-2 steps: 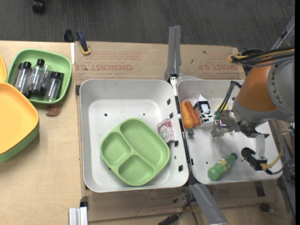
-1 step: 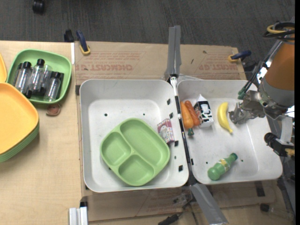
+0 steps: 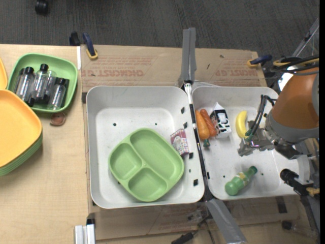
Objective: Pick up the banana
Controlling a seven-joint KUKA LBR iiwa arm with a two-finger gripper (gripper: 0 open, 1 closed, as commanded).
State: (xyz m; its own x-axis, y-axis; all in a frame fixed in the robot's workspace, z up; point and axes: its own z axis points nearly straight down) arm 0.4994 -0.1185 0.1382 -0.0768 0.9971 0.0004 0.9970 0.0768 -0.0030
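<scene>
The metal two-finger hand (image 3: 247,145) is seen low in the right-hand shallow white plastic bin (image 3: 218,186), hanging from the grey arm with its orange band (image 3: 299,98), and whether it is open or closed cannot be told, since the tips are small and blurred against the bin floor. The short yellow banana (image 3: 241,124) lies just above and beside the hand, on the bin floor near the bin's middle, lengthwise up the view; nothing is seen gripped, so the pick is judged not yet done. The hand is probably placed there as an approach to the fruit, though it appears offset toward the near side of it. To the banana's left, a small black-and-white printed carton (image 3: 220,121) lies close by, and beyond that an orange carrot (image 3: 204,124) rests along the bin's left wall; these leave little room on that side, so a sweep from the right is judged safer. A green plastic bottle (image 3: 240,181) lies tilted near the front wall, below the hand and apart from it. Open floor is left between bottle and banana. In the left-hand white bin (image 3: 99,136) a green three-compartment plastic tray (image 3: 146,163) is set, with a small pink-printed packet (image 3: 180,141) at the tray's upper right edge. On the wooden surface (image 3: 61,187), farther left, a green dish of dark-capped vials (image 3: 42,82) and a stack of orange plates (image 3: 18,133) are kept well apart from the work.
</scene>
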